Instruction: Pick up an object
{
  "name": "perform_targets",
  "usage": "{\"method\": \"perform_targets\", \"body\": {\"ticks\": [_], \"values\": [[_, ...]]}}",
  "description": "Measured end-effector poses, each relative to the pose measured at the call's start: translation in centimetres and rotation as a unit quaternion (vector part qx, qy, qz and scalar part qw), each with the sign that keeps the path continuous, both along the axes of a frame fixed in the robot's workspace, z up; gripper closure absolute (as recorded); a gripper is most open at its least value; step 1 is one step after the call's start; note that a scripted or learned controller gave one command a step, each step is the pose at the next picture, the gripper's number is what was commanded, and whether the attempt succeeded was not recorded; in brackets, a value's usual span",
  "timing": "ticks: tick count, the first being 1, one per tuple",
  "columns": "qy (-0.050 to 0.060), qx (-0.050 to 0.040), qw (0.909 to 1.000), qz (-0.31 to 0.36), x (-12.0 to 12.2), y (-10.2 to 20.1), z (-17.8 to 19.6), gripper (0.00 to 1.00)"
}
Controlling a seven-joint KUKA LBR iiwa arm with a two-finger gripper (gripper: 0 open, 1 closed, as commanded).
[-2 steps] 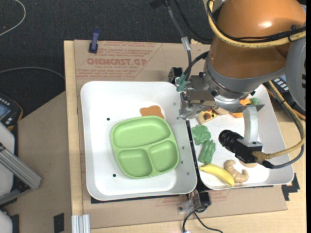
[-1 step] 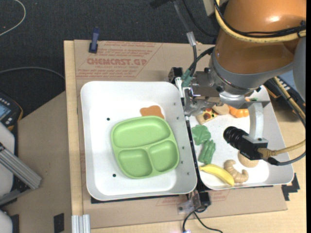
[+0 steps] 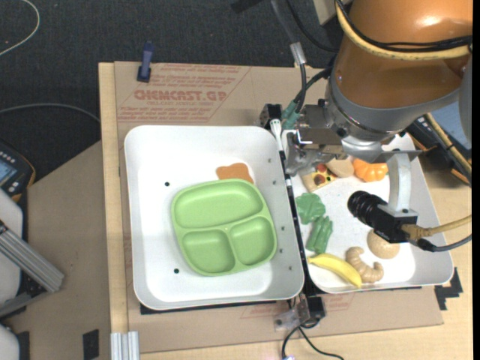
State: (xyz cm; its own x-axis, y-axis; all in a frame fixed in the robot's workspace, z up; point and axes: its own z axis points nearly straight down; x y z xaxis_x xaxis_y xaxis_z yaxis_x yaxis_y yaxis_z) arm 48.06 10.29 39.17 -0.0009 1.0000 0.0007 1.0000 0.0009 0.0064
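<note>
Gripper (image 3: 319, 158) positioned over right bin's (image 3: 431, 268) far-left corner; finger state cannot be determined. Banana (image 3: 335, 268), green toy (image 3: 315, 220), orange piece (image 3: 370, 171) lie in that bin. Green tray (image 3: 223, 225) in left bin (image 3: 150, 201).

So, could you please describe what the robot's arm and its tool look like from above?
The arm is a bulky rounded body, glossy orange on top with a grey section beneath. Black cables loop around it. The tool is a metallic silver-grey assembly with wires running to it.
</note>
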Motion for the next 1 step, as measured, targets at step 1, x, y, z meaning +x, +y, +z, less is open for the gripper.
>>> {"method": "perform_targets", "body": {"ticks": [1], "values": [[-0.001, -0.0001, 1.0000, 0.000, 0.05, 0.03, 1.01, 1.00]]}}
